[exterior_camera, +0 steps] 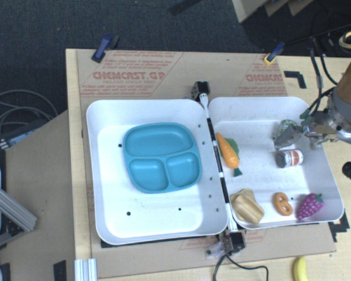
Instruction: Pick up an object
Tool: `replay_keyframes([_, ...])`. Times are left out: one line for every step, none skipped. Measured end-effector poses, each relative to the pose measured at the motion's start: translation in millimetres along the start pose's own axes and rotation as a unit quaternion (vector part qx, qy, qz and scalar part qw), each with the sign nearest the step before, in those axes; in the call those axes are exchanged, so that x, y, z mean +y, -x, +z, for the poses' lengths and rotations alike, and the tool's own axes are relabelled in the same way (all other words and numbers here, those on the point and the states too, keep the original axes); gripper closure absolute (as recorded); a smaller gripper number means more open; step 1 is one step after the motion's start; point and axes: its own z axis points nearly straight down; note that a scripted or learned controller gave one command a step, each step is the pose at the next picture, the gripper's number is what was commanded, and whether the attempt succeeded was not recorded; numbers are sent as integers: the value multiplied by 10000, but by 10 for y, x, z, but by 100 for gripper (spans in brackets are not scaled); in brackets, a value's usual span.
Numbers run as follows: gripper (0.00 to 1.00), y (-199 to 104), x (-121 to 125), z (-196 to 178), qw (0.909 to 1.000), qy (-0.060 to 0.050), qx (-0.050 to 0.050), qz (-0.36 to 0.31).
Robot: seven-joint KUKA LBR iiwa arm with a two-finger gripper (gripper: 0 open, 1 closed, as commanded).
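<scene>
My gripper (286, 134) hangs over the right bin (254, 109), near its far right side. I cannot tell what it is doing at the tip. The little can (291, 158) lies on its side just below my gripper, a bit toward the front of the bin. Its long way runs left to right. So I think I should go down and a little forward. The carrot (228, 150) is farther left, by the wall between the bins
</scene>
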Motion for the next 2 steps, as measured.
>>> replay_keyframes([0, 528, 40, 1100, 10000, -20, 3, 8])
replay_keyframes([0, 417, 870, 1463, 10000, 0, 4, -6])
